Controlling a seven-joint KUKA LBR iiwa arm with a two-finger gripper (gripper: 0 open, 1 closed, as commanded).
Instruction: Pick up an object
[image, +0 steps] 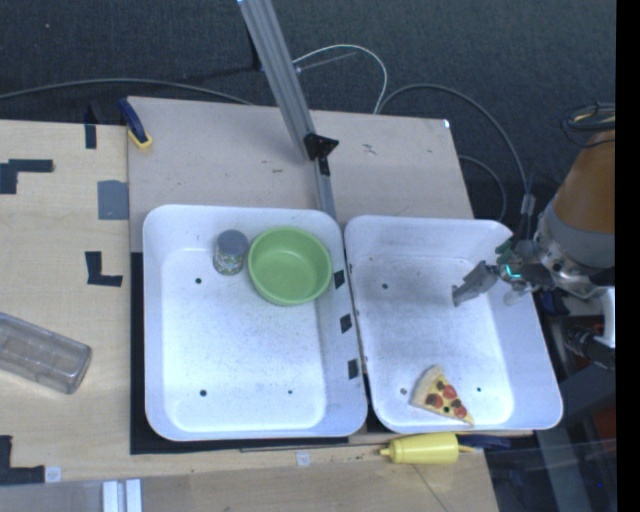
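Camera view: one bowl (290, 265), one can (230, 251), one pizza slice (441, 393); hand (478, 283) grip state unclear.

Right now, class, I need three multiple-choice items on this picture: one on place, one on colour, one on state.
1. Where does the toy pizza slice lie?
A. left white bin
B. right white bin
C. bench

2. What colour is the round plastic bowl?
A. green
B. red
C. blue

3. How does the grey two-finger gripper stand?
A. clamped on the bowl
B. holding nothing, over the right bin
C. over the left bin

Answers: 1 B, it lies near that bin's front edge. 2 A, plainly green. 3 B, nothing sits between its fingers.
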